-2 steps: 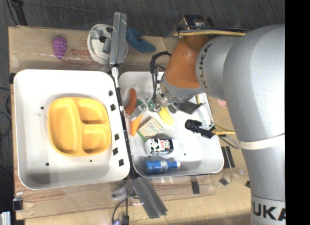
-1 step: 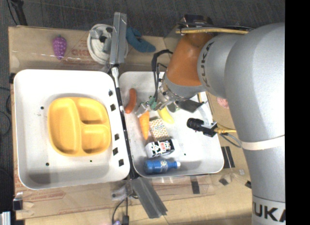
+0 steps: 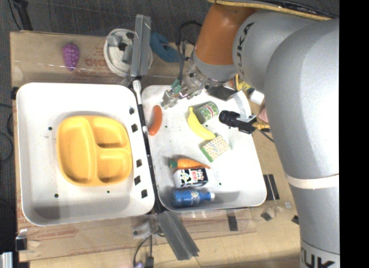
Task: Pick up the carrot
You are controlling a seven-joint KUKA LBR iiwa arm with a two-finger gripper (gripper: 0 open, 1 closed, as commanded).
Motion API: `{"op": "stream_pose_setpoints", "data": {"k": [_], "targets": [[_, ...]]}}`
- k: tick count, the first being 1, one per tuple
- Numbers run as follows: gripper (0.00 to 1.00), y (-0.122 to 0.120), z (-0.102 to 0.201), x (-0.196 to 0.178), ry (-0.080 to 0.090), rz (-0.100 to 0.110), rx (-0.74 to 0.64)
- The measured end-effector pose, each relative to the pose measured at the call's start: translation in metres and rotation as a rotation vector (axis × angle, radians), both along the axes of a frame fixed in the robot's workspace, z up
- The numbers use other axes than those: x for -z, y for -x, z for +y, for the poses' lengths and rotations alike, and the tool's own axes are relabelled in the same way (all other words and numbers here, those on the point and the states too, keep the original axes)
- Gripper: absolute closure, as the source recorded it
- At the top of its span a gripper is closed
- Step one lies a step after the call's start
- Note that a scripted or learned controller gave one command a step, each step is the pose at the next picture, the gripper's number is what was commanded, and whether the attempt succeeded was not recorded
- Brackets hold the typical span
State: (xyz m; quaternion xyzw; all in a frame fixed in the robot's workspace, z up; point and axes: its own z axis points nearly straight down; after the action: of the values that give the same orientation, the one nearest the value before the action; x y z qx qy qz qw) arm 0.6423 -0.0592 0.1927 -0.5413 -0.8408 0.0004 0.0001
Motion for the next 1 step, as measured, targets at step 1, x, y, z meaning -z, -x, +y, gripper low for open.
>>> {"op": "stream_pose_setpoints", "data": {"k": [1], "targets": [[0.0,0.0001,0.0,0.0002,0.0,0.001,0.0]]}}
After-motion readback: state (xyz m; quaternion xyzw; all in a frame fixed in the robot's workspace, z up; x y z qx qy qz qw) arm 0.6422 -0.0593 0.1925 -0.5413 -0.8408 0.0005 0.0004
